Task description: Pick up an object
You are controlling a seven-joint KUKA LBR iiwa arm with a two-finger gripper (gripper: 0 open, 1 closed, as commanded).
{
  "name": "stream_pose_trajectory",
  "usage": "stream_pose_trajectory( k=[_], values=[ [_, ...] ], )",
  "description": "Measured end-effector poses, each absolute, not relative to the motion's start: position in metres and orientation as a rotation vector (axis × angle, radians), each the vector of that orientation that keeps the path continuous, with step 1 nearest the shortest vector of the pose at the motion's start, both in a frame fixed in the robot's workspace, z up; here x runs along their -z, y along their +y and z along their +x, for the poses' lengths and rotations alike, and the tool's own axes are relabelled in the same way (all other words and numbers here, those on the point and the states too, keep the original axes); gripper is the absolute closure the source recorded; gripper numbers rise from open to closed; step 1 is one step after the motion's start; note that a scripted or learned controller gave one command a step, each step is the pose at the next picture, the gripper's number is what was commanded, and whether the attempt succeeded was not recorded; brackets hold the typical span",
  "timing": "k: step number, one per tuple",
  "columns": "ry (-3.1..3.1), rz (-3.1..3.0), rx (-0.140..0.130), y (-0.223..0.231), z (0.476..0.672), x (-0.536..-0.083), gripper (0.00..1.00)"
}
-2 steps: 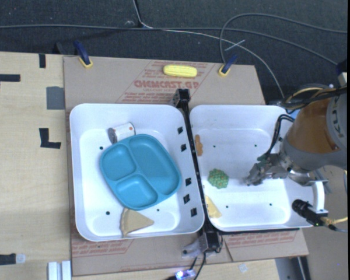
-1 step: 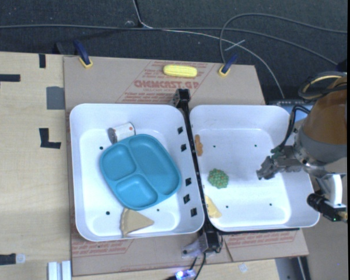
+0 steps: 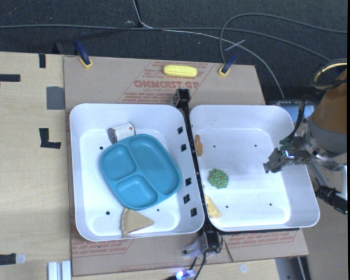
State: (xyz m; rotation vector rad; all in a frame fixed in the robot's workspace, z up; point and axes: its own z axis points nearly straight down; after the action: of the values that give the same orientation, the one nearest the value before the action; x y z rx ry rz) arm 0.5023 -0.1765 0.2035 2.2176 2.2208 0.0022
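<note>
Two shallow white plastic bins with rounded corners sit side by side on a brown cardboard sheet printed with red lettering. In the left bin point(image 3: 81, 174) lies a glossy blue compartment tray point(image 3: 140, 171), rounded and divided into three sections, tilted at an angle; a small cylindrical can point(image 3: 121, 132) with a white label rests on its side just beyond the tray's far-left corner, and a tan wedge-shaped piece point(image 3: 134, 221) lies near the bin's front wall. In the right bin point(image 3: 251, 214), a bumpy green broccoli-like object point(image 3: 218, 178) sits left of the middle, with a thin orange strip point(image 3: 198, 145) and a small yellow wedge point(image 3: 212, 207) both close to the dividing wall. The dark metal gripper point(image 3: 274, 163) hangs over the right side of this bin, well apart from the green object, with nothing visible between its fingers; whether they are spread or closed cannot be told. A yellow corn-shaped toy point(image 3: 179, 71) lies on the cardboard behind the bins.
</note>
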Motion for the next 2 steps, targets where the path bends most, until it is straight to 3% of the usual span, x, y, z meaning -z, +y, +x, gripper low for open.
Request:
stream_pose_trajectory(
  k=[2],
  values=[
    [2.231, 2.214, 0.0, -0.069, 0.543, -0.21, 1.0]
  ],
)
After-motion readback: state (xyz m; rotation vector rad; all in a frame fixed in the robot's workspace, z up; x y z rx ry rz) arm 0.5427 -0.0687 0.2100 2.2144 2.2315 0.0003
